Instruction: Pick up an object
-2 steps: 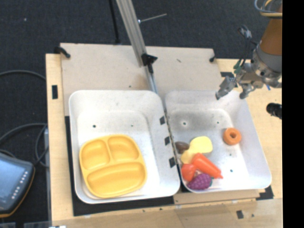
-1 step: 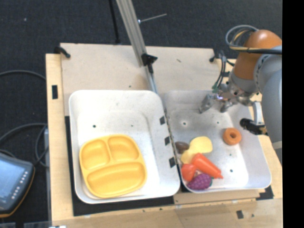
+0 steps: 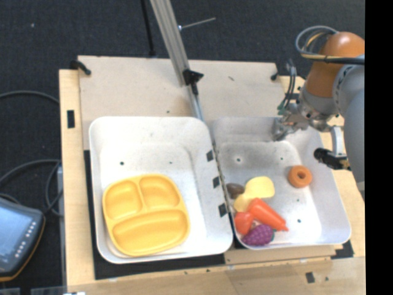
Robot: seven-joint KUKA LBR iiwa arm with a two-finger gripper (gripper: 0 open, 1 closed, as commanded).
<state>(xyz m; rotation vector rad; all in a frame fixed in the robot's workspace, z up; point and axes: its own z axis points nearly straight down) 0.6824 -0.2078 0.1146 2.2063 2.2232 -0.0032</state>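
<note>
The right bin holds several toy foods. An orange doughnut ring lies near its right side. A pale yellow piece sits mid-bin beside a small brown item. Below them lie an orange carrot, a red piece and a purple grape bunch at the front edge. My gripper hangs over the bin's back edge, well above and behind the doughnut, with nothing seen between its fingers.
The left bin carries a yellow divided tray at its front. A slanted metal post rises behind the bins, ending at a black clamp. The arm's orange band is at the upper right.
</note>
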